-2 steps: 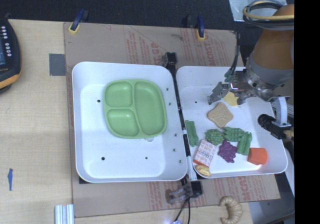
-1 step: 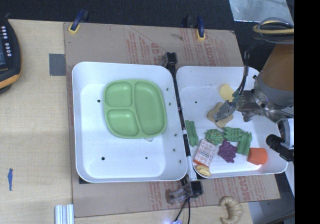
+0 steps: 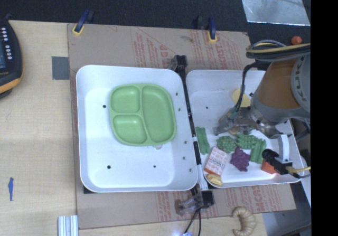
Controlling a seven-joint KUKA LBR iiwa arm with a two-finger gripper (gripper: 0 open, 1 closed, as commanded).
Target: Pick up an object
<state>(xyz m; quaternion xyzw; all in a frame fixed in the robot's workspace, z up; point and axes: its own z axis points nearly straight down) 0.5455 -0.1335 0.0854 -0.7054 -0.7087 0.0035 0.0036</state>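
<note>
My gripper [image 3: 231, 123] hangs low in the right bin [image 3: 211, 84], near its middle, with the grey and orange arm coming in from the right. Just below it lie a green bumpy piece [image 3: 227, 143] and a second green piece [image 3: 252, 143]. A purple grape bunch [image 3: 240, 159] sits in front of those. A red and white packet [image 3: 215, 161] lies at the bin's front left, on top of a yellow thing [image 3: 214, 179]. A narrow green stick [image 3: 202, 140] lies along the left wall. Nothing shows between the gripper's tips.
A small yellow object [image 3: 237, 95] lies behind the gripper, partly hidden by the arm. The left bin [image 3: 95, 166] holds a green divided plate [image 3: 142, 114]. A beige curled item [image 3: 244, 220] lies on the cardboard in front of the bins.
</note>
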